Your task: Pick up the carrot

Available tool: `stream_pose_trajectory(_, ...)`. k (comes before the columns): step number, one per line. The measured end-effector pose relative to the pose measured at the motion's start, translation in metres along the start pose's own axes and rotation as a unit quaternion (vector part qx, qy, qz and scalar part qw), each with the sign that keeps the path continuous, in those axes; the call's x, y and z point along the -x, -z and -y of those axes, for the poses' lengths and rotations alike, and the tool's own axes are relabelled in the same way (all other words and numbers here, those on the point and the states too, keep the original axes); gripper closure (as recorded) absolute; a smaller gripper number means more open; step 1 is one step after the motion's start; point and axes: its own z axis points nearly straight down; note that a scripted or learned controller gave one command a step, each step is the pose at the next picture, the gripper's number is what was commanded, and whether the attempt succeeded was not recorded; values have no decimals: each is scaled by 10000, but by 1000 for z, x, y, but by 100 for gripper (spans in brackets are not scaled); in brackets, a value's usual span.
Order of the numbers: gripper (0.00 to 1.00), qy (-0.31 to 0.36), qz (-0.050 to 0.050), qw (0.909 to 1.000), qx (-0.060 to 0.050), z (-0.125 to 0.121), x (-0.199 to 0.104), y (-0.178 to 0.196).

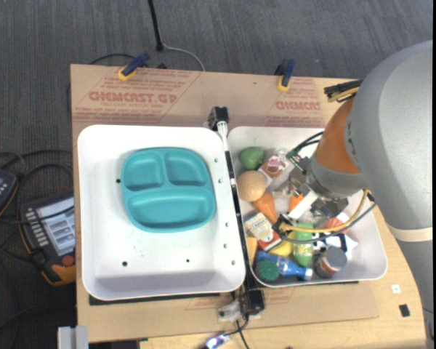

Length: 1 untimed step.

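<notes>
Arm enters from right, wrist w/ orange band bent down over the right bin (374, 264). Gripper (314, 203) low among the clutter, near bin centre; jaw state: can't tell, too cluttered.

Left bin (94, 267): teal divided tray (168, 188), flat.

Right bin: carrot (265, 206), tan egg-shaped item (251, 185) touching its upper-left end, green item (251, 156) further back, blue item (287, 267) and dark can (330, 262) at front.

Carrot lies left of gripper, not between fingers. Long axis diagonal, upper-left to lower-right.
</notes>
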Motion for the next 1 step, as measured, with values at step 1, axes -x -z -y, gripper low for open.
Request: stream_pose_trajectory(1, 0, 186, 15, 9998, -70, -20, -17, -10)
